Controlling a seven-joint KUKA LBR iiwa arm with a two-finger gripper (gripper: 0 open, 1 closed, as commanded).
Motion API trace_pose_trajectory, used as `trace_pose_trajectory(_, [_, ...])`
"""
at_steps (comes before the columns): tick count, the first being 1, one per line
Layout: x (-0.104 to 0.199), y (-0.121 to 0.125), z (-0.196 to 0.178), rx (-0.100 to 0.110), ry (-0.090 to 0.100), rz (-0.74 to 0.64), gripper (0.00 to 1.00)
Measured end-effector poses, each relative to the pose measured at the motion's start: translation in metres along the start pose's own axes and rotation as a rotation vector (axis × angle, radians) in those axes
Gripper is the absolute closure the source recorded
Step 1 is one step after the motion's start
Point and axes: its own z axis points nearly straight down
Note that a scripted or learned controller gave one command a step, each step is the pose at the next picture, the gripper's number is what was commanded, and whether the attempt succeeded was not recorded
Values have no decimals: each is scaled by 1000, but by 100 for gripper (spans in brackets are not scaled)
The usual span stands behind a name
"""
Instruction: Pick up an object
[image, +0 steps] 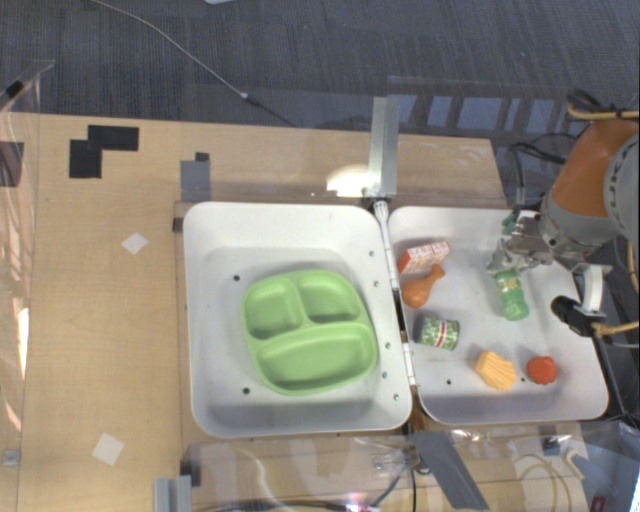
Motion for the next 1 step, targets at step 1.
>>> trace_pose_trajectory(1, [70, -1, -57, 6, 3, -52, 100])
